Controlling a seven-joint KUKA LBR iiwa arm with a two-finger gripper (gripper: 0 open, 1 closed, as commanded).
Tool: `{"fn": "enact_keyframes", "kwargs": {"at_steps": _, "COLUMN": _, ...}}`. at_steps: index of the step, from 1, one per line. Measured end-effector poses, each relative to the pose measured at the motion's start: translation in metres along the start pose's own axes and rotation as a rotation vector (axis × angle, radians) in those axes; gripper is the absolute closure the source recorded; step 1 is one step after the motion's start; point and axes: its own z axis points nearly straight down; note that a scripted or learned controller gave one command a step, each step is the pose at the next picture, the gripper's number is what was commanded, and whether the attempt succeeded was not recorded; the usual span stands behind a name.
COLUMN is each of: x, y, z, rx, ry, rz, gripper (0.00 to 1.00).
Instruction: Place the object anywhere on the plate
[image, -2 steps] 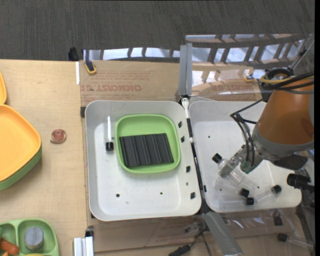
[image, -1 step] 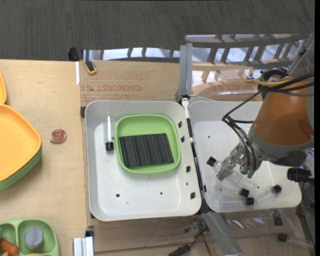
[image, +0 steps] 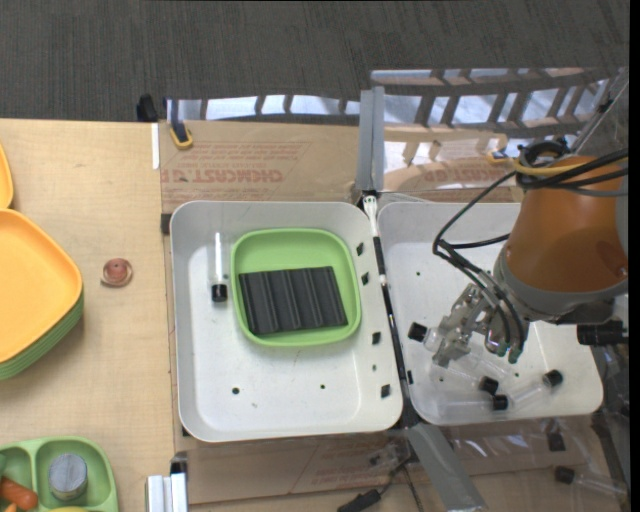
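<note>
Hanging over the right bin (image: 560, 400), the gripper (image: 452, 340) hovers low among small black pieces; whether it is released or clenched I cannot tell. Further left, in the left bin (image: 200, 400), a green plate (image: 245, 258) carries a black ribbed slab (image: 293, 299). A white marker (image: 218, 268) lies just beside the plate.

Two shallow white bins counted: left bin (image: 200, 400), right bin (image: 420, 240). One green plate (image: 296, 246), one black ribbed slab (image: 295, 299), one white marker (image: 218, 268). One stack of orange plates (image: 35, 290). One small red knob (image: 117, 271). One green compartment tray (image: 60, 480).
</note>
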Motion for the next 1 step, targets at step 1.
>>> {"fn": "enact_keyframes", "kwargs": {"at_steps": 1, "x": -0.0015, "y": -0.0046, "z": 0.0003, "rx": 0.000, "ry": 0.001, "rz": -0.216, "gripper": 1.00}}
